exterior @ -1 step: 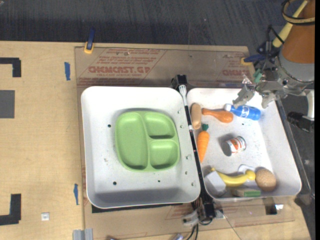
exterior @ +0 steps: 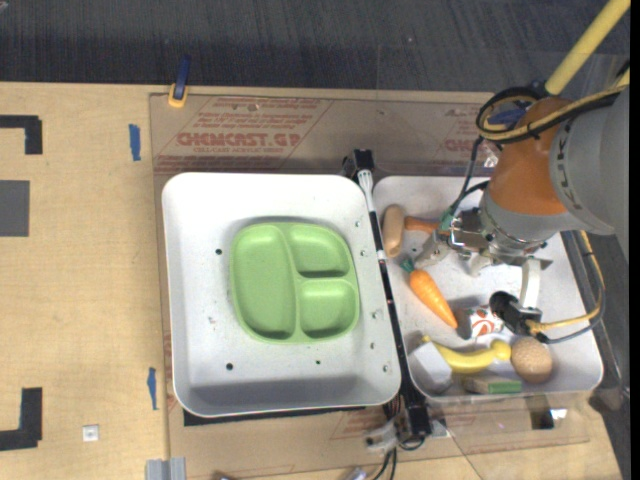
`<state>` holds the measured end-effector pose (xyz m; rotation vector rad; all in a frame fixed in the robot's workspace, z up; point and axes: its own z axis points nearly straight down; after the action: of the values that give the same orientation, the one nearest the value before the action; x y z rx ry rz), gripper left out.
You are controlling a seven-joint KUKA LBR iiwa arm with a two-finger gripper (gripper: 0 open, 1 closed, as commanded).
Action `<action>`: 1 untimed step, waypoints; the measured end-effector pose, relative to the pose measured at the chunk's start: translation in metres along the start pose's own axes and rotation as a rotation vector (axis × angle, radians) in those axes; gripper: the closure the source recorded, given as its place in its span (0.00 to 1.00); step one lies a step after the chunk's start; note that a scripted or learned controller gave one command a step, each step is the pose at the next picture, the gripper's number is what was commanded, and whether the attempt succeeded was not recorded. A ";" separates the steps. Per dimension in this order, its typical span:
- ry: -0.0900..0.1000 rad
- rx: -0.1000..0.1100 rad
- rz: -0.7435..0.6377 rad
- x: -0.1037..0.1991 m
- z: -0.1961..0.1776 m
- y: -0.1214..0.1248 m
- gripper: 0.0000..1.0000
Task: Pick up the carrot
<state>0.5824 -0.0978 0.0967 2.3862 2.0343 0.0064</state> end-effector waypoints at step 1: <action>0.001 -0.004 0.104 -0.004 0.007 -0.067 0.00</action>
<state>0.5160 -0.0917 0.0896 2.4867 1.9058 0.0122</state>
